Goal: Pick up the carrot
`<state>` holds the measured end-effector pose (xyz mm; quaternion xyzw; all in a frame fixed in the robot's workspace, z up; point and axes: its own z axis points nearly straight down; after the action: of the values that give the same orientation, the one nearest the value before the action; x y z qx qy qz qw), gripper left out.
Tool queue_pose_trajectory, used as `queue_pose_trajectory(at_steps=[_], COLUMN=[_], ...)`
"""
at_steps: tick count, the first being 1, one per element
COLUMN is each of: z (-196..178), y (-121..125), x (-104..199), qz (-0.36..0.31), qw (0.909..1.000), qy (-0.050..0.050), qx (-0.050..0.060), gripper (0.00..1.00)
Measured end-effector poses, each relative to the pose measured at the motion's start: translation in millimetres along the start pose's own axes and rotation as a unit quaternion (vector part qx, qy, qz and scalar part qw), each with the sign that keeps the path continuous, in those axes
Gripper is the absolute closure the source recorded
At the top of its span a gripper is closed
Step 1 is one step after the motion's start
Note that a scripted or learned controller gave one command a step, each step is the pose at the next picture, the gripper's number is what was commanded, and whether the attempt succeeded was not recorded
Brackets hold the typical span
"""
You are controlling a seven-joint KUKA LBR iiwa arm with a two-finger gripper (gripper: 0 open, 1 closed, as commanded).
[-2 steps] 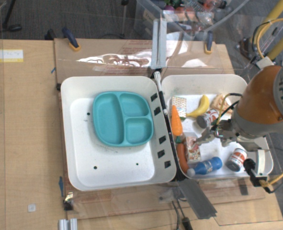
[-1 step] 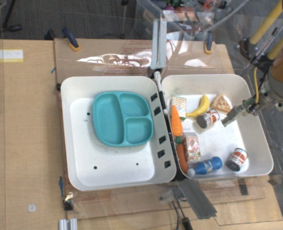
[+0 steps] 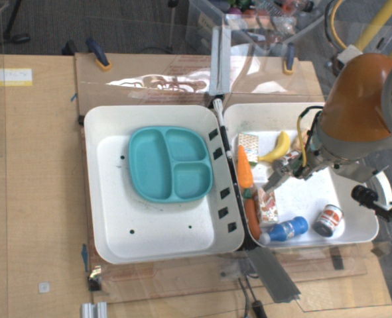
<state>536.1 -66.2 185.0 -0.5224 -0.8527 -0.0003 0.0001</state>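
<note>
The carrot (image 3: 244,168) is a slim orange piece lying lengthwise along the left wall of the right bin (image 3: 355,234), close to the divider between the bins. My gripper (image 3: 271,180) hangs low over the middle of that bin, just right of the carrot's lower end and apart from it. It points down and to the left, over a printed snack packet (image 3: 268,206). Nothing shows in its grip. The grey arm with its orange band (image 3: 358,98) reaches in from the right and hides part of the bin behind it.
A banana (image 3: 279,148) lies behind the gripper, beside a patterned packet (image 3: 249,143). A darker orange-red sausage-like piece (image 3: 252,218) lies below the carrot. A blue bottle (image 3: 288,229) and a small can (image 3: 327,220) sit at the front. The left bin holds a teal divided plate (image 3: 170,163).
</note>
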Motion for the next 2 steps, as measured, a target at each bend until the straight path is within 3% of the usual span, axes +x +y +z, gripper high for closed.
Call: queue_pose_trajectory(at_steps=[1,2], z=[59,93], y=[24,88], x=[-71,-93], qz=[0.093,0.225], qw=[0.9956,0.9743], qy=[-0.002,-0.002], qx=[-0.002,-0.003], gripper=[0.0,0.0])
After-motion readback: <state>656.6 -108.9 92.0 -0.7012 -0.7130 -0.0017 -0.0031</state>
